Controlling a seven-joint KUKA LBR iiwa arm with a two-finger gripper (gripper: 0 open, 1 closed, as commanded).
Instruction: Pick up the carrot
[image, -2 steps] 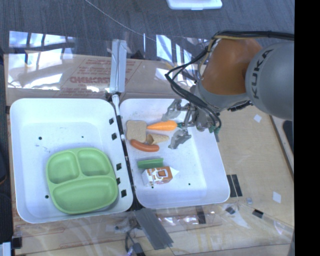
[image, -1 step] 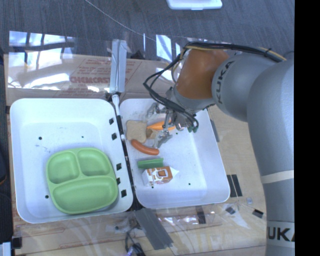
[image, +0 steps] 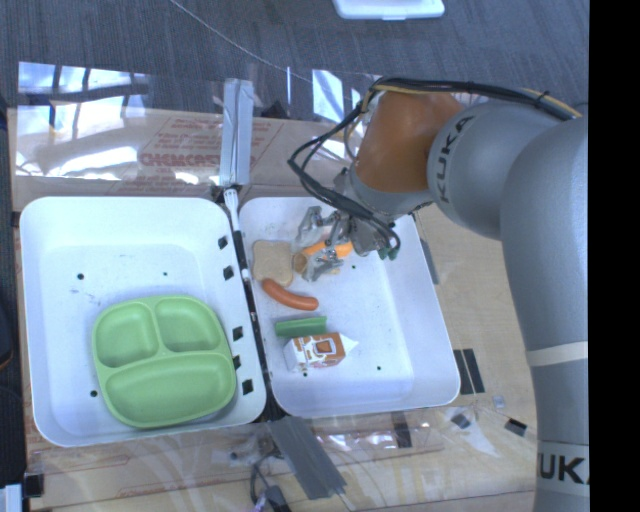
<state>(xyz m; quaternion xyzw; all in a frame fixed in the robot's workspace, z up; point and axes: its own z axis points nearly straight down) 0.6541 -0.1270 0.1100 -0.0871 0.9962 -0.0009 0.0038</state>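
Note:
The carrot (image: 336, 250), a small orange piece, shows in the back part of the right bin (image: 420, 330), between the two metal fingers (image: 311, 222) of my gripper (image: 322, 245). The gripper reaches down from the orange-banded wrist and is shut on the carrot. Most of the carrot is hidden by the fingers and wrist. Whether the carrot rests on the bin floor or hangs above it is unclear.
Just left of the gripper lies a tan bread slice (image: 270, 261). In front of it are a red sausage (image: 290, 295), a green stick (image: 300, 326) and a small carton (image: 318, 351). The left bin (image: 60, 250) holds a green divided plate (image: 160, 360).

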